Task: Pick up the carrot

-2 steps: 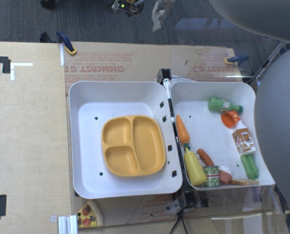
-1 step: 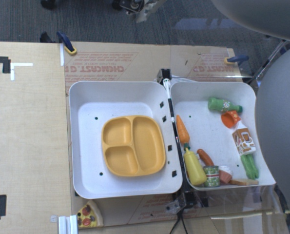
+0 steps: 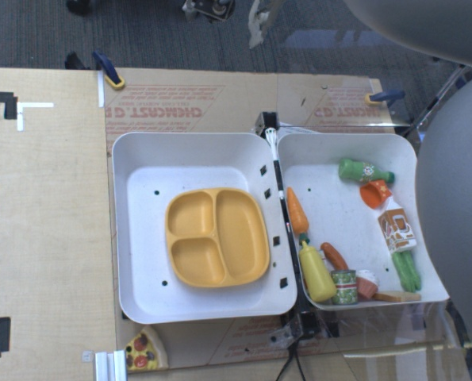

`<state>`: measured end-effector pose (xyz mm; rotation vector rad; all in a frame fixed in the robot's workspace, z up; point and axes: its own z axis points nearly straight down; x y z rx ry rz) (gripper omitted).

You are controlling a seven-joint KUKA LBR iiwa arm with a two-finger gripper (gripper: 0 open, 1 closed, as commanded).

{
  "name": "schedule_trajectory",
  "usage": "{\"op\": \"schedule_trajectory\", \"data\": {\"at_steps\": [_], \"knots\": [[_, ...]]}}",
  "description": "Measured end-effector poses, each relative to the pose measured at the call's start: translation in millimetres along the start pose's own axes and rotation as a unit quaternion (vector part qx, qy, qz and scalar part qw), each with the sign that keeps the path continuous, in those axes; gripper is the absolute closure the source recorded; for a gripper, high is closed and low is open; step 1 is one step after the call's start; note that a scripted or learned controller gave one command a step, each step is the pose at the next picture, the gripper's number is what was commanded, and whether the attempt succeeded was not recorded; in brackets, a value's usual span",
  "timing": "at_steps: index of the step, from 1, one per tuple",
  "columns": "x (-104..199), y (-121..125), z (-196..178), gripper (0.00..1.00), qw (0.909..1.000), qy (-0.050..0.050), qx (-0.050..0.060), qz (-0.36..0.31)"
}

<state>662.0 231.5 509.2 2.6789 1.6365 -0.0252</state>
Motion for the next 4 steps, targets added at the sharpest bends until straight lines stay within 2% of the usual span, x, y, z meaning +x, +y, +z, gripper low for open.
{"op": "schedule_trajectory", "data": {"at_steps": [1, 2, 3, 4], "knots": [[1.3, 0.0, -6.8, 1.0, 1.0, -0.002, 0.0, -0.002], [1.1, 0.2, -6.6, 0.0, 1.0, -0.002, 0.001, -0.002], [2.4, 0.1, -13.7, 1.0, 1.0, -0.003, 0.001, -0.005], [2.3, 0.3, -13.6, 0.0, 1.0, -0.003, 0.001, -0.005]]}}
